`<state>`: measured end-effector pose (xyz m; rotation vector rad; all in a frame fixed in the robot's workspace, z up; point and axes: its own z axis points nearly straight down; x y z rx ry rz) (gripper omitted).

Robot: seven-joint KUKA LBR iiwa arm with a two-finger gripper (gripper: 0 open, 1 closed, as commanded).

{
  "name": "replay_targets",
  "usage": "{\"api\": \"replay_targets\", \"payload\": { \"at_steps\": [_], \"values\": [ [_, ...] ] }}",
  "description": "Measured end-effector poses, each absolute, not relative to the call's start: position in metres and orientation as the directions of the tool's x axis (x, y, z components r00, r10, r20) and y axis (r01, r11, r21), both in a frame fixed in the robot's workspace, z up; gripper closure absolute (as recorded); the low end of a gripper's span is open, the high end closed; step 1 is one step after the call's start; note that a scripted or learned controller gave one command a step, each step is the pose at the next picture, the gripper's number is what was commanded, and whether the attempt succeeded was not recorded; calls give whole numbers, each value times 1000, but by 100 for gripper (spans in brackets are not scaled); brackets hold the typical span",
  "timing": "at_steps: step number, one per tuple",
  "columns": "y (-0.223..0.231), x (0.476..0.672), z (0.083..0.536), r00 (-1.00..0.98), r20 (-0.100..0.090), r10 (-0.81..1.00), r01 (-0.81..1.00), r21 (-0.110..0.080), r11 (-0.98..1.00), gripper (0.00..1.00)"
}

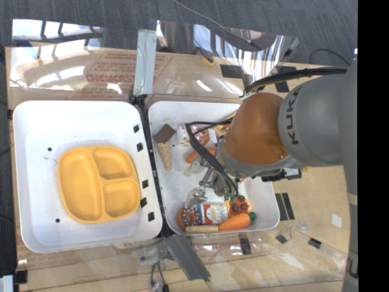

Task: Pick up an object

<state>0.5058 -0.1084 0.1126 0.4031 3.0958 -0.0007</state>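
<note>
The hand (206,184) hangs low in the right bin (267,215); whether it is spread or closed cannot be told. Just below it lie a carrot (234,222) and a juice carton (209,212). Best to descend squarely over one item and avoid the crowded neighbours.

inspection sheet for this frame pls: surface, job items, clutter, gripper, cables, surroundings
Surface: two shallow white bins, left bin and right bin, side by side on a bench with cardboard and clear plastic sheeting.
Job's things: right bin holds an orange plastic carrot, a labelled toy bottle, a brown wedge-shaped block, a tan cone-like piece and smaller toys, part hidden under the arm.
Clutter: yellow three-compartment plastic tray in the left bin.
Grippers: gripper low over the right bin's middle; its state is unclear.
Cables: black cables run along the wrist.
Surroundings: dark carpet beyond the bench.
</note>
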Motion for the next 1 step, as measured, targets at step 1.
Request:
{"api": "replay_targets", "payload": {
  "at_steps": [1],
  "values": [
    [-114, 495, 106, -968, -62, 244, 244, 6, 970, 0]
  ]
}}
